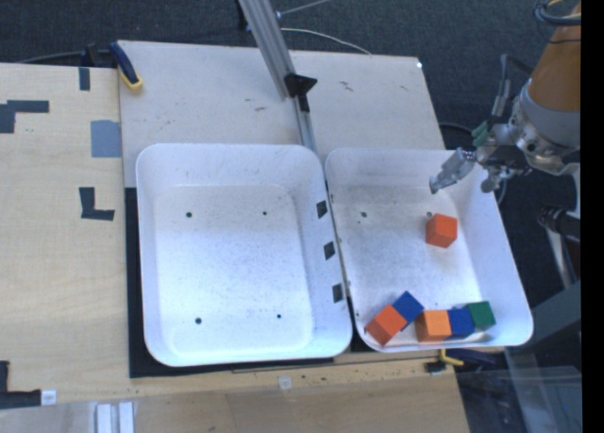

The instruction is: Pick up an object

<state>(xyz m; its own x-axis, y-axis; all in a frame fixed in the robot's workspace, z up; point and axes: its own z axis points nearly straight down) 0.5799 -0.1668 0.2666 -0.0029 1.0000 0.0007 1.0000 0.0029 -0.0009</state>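
A lone orange cube (441, 230) lies in the middle right of the right bin (377, 186). Along that bin's front wall sits a row of cubes: orange-red (384, 324), blue (408, 307), orange (433, 324), blue (461, 322) and green (480, 314). My gripper (471, 176) hangs over the bin's far right rim, up and to the right of the lone orange cube. Its two fingers stand apart, open, with nothing between them.
The left bin (226, 252) adjoins the right one. A slanted aluminium post (269, 30) rises behind the seam between the bins. A blue and yellow clamp (125, 65) lies at the bench's far left corner. Small black clips (328, 250) line the seam.
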